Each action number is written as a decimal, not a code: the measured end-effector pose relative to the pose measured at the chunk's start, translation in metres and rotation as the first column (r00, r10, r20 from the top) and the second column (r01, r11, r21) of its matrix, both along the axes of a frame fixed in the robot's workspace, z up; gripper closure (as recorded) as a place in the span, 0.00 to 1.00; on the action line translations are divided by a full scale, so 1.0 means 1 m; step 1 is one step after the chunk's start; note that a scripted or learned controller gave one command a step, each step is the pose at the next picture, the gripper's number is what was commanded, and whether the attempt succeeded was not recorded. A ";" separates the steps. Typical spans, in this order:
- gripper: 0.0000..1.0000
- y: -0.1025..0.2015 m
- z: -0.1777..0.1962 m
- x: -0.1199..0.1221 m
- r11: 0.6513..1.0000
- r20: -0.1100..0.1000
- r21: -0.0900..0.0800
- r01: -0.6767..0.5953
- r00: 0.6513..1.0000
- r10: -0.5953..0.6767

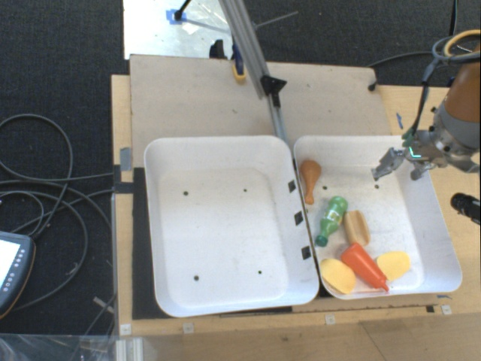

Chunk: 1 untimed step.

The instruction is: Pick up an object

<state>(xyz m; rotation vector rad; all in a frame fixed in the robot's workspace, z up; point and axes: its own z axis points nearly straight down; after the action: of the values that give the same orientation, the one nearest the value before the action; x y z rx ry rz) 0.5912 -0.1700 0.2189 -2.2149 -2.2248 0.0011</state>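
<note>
White bins (218, 153); green bottle (331, 218); orange carrot (364, 265); brown drumstick (309, 177); tan hotdog bun (356, 227); yellow pieces (338, 275).

Even, bright overhead light, soft shadows, mild glare on white bins (225, 145), slightly soft focus.

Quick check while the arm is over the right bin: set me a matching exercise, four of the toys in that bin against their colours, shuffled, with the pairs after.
Things:
1. bottle
2. carrot
3. drumstick
4. lemon

Colours:
A. orange-red
B. brown
C. yellow
D. green

Pairs: 1-D, 2-A, 3-B, 4-C.

All four lie in the right bin; the end effector hangs above that bin's far right part, apart from them.
</note>
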 end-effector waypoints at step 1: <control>0.00 0.000 0.002 0.001 1.000 0.003 -0.001 -0.001 1.000 0.001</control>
<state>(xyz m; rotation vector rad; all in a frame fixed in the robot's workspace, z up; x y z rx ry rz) 0.5920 -0.1700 0.2208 -2.2163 -2.2277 -0.0017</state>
